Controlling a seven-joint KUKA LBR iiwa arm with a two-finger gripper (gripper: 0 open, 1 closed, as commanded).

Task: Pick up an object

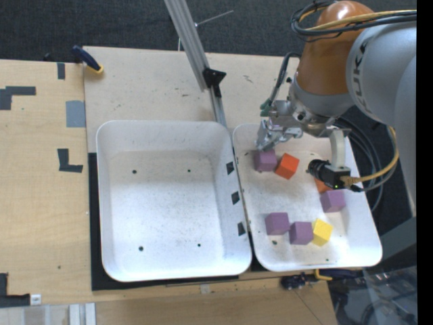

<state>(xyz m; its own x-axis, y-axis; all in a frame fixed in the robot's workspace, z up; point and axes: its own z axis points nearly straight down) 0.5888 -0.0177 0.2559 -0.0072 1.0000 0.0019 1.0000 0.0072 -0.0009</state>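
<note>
The right bin (358,249) holds several small blocks. A purple block (265,160) lies at its far left end, with an orange block (287,166) right beside it. My gripper (270,138) hangs just above the purple block, at the bin's far rim. Toward the front lie two purple blocks (277,223) (301,233) and a yellow block (323,231). One more purple block (332,200) sits by the right wall, partly under a black fitting on the arm.
The left bin (108,181) stands beside the right one, sharing a middle rim. A slanted metal pole (196,46) ends at the bins' far edge. The grey arm with its orange band (331,53) overhangs the right bin's back right.
</note>
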